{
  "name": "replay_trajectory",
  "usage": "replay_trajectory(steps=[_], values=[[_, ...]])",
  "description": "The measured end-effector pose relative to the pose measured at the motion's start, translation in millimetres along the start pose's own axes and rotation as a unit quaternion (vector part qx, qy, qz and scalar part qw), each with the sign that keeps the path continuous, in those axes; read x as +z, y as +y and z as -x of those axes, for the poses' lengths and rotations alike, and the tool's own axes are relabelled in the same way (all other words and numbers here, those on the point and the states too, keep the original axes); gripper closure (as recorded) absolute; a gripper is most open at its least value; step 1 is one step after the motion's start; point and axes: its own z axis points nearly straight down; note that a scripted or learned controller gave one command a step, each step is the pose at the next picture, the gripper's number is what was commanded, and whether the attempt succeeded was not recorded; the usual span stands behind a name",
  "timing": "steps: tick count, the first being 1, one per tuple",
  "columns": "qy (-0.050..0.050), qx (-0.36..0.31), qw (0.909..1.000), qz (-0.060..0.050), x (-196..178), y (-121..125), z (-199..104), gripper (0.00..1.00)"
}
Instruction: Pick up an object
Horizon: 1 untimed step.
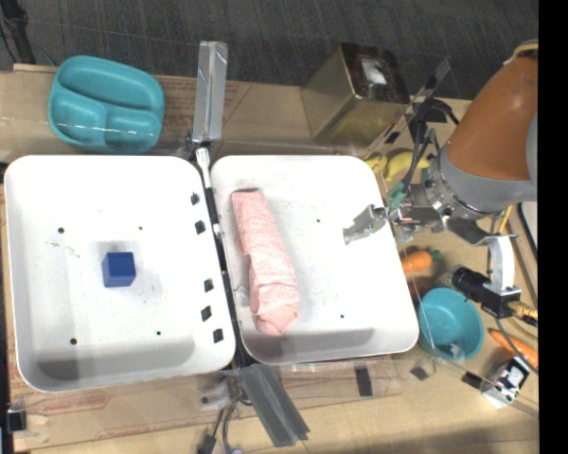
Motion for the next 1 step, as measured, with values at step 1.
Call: replay_trajectory(steps=[1], values=[[0.0, 0.0, 1.0, -0.001, 113.6, 28.4, -26.4, 0.0]])
